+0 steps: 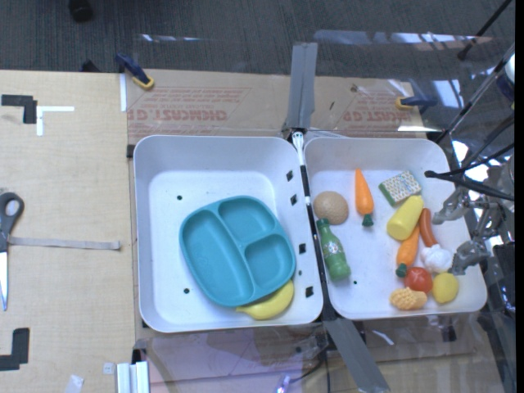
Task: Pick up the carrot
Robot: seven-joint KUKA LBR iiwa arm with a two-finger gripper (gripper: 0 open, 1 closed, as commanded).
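I see the gripper (pixel 461 234) at the right bin's (pixel 344 150) far edge, fingers seemingly apart and holding nothing, well away from the carrot (pixel 363 190).

Both bins are white: the left bin (pixel 155 219) and the right bin (pixel 344 293). A teal divided plate (pixel 237 252) lies over a yellow banana (pixel 274 304). The carrot (pixel 363 191) is orange with a green tip. The bottle (pixel 332 252) is green, the potato (pixel 331 207) tan, the sponge (pixel 399 187) checkered green and white, the tomato (pixel 418 278) red, the corn (pixel 408 299) yellow-orange. The counter (pixel 65 219) is pale wood.
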